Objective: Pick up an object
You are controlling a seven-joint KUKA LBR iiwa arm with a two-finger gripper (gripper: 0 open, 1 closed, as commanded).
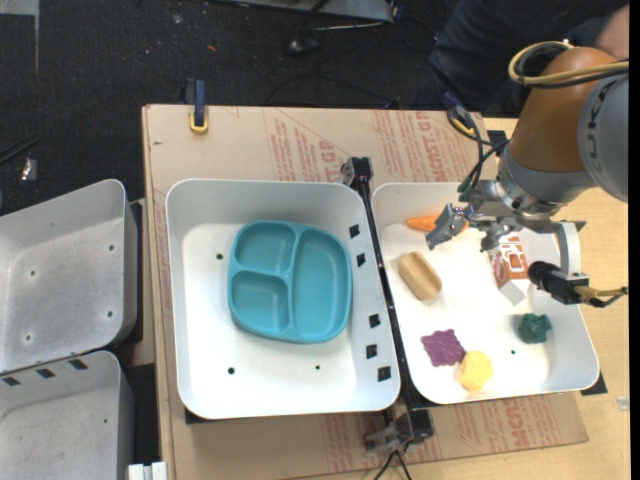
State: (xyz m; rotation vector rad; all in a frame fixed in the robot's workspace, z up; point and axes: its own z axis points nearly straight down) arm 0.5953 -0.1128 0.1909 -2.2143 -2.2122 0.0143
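Cardboard bench (300,138) carries two bins; right bin (575,363) holds my gripper (478,226) at upper right, grip state unclear, beside a carrot (422,223), above a bread roll (420,275).

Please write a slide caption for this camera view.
Arm's gripper above right bin of small items; teal tray in left bin.

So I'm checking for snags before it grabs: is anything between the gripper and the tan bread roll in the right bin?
Nothing visible does. The gripper hangs over the right bin, and the bread roll lies apart on bare floor; the orange piece sits off to the side.
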